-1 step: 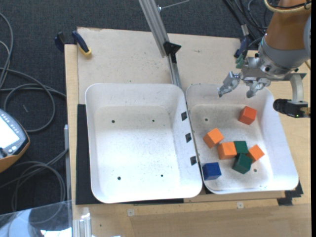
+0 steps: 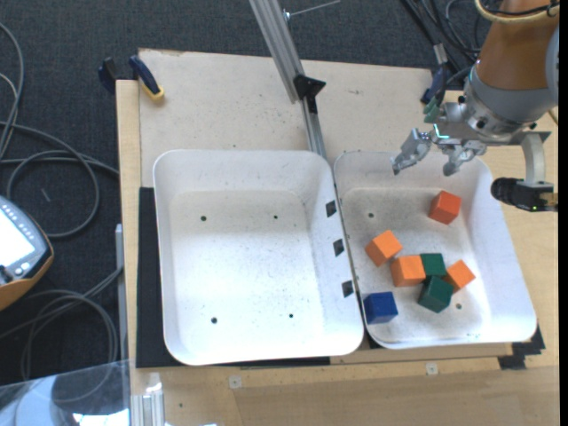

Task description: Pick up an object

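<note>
Seven blocks lie in the right bin [image 2: 502, 264], none in the gripper [image 2: 432, 159], so the step in hand reads as approach, before any grasp. Gripper hangs over the far end of the right bin, near its back rim; the two metal fingers appear spread apart with nothing between them, though they are small in the camera view and the exact opening is hard to judge. Landmark: the lone orange block [image 2: 445, 207], just nearer the camera than the gripper and well apart from the other blocks. Nearer the camera than that block and to its left sits the cluster: an orange block [image 2: 383, 247], another orange block [image 2: 408, 270] touching a green block [image 2: 432, 264], a second green block [image 2: 435, 295] tilted just below, and an orange block [image 2: 461, 274] beside it. A blue block [image 2: 381, 307] lies farthest from the landmark, by the near rim. Left bin [image 2: 177, 264] holds no blocks. Judgement: the lone orange block is the easy target, with free space on all sides. Next move calls for a short shift toward the camera to centre over it, fingers aligned to straddle two flat faces, then a straight descent and close. The cluster would risk fingers landing on neighbours.
</note>
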You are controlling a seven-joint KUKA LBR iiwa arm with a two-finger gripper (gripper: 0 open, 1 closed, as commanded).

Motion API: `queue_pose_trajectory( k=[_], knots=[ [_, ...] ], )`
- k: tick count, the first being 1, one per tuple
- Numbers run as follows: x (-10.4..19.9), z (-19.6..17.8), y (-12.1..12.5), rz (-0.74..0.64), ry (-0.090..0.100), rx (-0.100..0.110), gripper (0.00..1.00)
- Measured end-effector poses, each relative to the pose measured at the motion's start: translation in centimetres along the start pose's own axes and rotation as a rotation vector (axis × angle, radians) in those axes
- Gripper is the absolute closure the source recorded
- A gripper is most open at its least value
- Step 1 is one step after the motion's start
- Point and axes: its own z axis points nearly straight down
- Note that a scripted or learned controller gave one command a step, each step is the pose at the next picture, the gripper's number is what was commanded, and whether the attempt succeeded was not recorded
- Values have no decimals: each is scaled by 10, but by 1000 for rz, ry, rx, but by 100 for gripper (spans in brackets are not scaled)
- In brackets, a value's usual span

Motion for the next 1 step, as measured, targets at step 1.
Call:
queue_pose_trajectory(
  k=[1],
  knots=[
    [3,87,-6,1,1,10,0]
  ],
)
